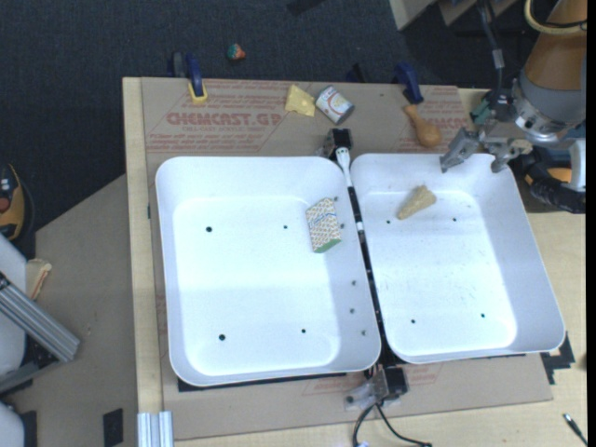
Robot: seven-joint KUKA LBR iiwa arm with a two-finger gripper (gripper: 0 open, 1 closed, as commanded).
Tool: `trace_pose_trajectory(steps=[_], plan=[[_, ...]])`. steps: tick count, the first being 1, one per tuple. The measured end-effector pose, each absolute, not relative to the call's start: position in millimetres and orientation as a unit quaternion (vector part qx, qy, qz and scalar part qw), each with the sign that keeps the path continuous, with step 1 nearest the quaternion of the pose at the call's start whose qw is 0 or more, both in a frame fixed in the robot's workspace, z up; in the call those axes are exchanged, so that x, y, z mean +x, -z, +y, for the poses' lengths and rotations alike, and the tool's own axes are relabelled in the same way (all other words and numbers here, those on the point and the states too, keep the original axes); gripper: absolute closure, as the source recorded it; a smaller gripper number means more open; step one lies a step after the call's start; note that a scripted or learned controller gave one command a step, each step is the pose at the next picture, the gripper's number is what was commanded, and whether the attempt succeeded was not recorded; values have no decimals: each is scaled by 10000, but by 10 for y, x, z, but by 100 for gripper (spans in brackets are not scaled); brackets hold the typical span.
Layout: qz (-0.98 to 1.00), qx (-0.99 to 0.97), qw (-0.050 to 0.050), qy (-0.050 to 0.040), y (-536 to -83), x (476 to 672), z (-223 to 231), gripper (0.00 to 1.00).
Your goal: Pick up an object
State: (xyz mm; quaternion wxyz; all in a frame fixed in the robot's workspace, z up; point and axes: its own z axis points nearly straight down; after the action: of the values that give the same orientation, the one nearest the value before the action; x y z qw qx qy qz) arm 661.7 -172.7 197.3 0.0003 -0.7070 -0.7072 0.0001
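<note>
Hovering end effector: the end effector hangs at the far right corner of the right bin, over its back rim, with its two fingers spread apart and nothing between them.
Arm: the grey arm with its orange band comes in from the upper right.
Right bin contents: a tan wedge-shaped piece lies in the far half of the right bin, nearer its left wall, well apart from the end effector.
Left bin: the left bin sits just beside the right bin, their rims meeting along the middle.
Left bin contents: a small patterned green-and-white box lies near the left bin's right wall, in the far half.
Bench behind the bins: a yellow wedge and a small white-and-grey block lie just beside each other on the brown board behind the left bin; an orange-brown pear-like object lies behind the right bin, left of the end effector.
Clamps: a blue-and-yellow clamp grips the board's far edge at the left, and a blue clamp grips it toward the right.
Floor: a small coloured ball lies on the dark carpet beyond the bench.
</note>
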Motion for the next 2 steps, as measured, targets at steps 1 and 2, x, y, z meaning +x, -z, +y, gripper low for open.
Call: trace_pose_trajectory(steps=[1, 2], plan=[[-7081, -7061, -58, 37, -3185, 6371, -1529, 0], [-7072, -7069, -92, 45, -4542, 6257, -1700, 0]])
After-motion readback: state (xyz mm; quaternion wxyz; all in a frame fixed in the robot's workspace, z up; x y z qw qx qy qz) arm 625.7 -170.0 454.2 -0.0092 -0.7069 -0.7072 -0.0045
